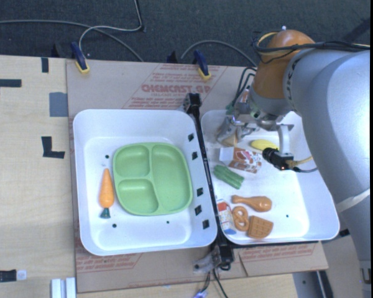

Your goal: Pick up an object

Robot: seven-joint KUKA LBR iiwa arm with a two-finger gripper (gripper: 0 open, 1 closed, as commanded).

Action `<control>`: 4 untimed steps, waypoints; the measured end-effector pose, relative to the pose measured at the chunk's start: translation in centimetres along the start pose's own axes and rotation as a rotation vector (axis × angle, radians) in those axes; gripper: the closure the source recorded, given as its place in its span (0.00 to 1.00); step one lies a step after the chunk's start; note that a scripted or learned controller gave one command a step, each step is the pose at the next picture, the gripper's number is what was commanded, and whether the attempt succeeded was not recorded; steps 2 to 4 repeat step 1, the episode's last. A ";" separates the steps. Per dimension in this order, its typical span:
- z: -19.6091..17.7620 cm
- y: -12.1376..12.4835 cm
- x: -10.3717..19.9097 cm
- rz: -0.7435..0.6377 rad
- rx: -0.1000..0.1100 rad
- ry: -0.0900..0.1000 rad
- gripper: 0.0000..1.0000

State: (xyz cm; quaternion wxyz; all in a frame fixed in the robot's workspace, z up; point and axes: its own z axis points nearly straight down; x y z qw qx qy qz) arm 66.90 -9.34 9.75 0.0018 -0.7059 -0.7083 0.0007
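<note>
In the camera view, the gripper (231, 128) hung low over the far end of the right bin (311, 219), near a red-and-white packet (245, 159) and a banana (263, 145). Whether it was open or closed could not be told. Nothing looked lifted; by my judgement the pick remained undone.

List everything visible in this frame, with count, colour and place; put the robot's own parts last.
bins: 2, white, side by side on the bench
divided plate: 1, green, left bin
toy carrot: 1, orange, left bin, left of the plate
banana: 1, yellow, right bin, upper part
printed packet: 1, red-brown and white, right bin
green vegetable: 1, green, right bin, near divider
drumstick: 1, tan, right bin
pretzel: 1, brown, right bin
waffle: 1, brown, right bin front
clamps: 2, blue-yellow, bench back edge
arm: 1, grey, orange band
pincer: 1, over right bin's upper part
</note>
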 end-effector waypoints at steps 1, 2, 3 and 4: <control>-8.8 -2.8 7.2 0.000 -0.005 0.000 1.00; -8.8 -2.8 7.2 0.000 -0.005 0.000 1.00; -8.8 -2.8 7.2 0.000 -0.005 0.000 1.00; -8.8 -2.8 7.2 0.000 -0.005 0.000 1.00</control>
